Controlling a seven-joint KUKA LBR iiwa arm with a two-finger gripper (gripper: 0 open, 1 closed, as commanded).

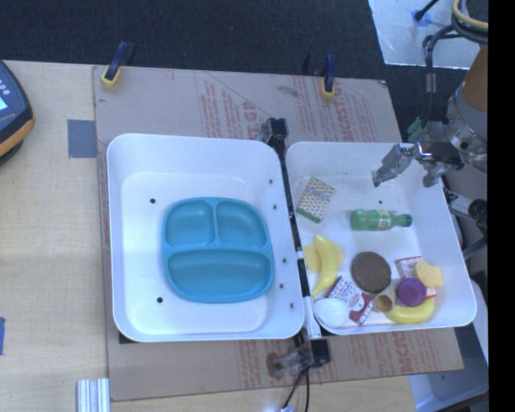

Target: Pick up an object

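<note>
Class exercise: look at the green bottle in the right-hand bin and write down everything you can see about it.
The green bottle is small and looks like plastic, with a pale band, perhaps a label, around its middle and a narrower neck and cap end pointing right. It lies on its side across the floor of the right bin, in the upper half. Nothing touches it: the patterned packet lies apart to its left, the brown disc below. The gripper hangs above it to the right, holding nothing.

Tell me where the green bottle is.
The green bottle lies on its side in the right bin, toward its far half, right of the small patterned packet and above the brown disc.
</note>
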